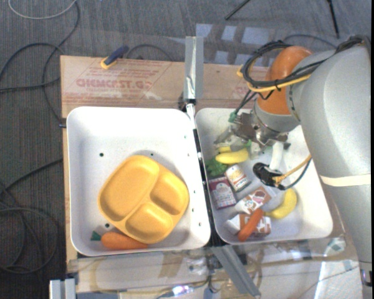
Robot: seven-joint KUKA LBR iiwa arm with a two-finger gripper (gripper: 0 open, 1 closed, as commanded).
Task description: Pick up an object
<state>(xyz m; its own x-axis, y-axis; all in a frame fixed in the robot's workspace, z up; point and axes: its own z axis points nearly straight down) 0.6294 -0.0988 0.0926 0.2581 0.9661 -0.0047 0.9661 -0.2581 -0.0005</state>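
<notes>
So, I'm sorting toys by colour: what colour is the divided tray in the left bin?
Yellow tray, seen in the camera view.

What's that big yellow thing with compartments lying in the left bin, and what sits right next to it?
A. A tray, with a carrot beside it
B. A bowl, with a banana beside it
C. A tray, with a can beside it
A: the yellow divided tray lies in the left bin, with an orange carrot at its lower edge.

Faded red lettering on the cardboard sheet behind the bins is partly legible, roughly "CHEMCAST GP". Labels on the small packets are too small to read.
</notes>
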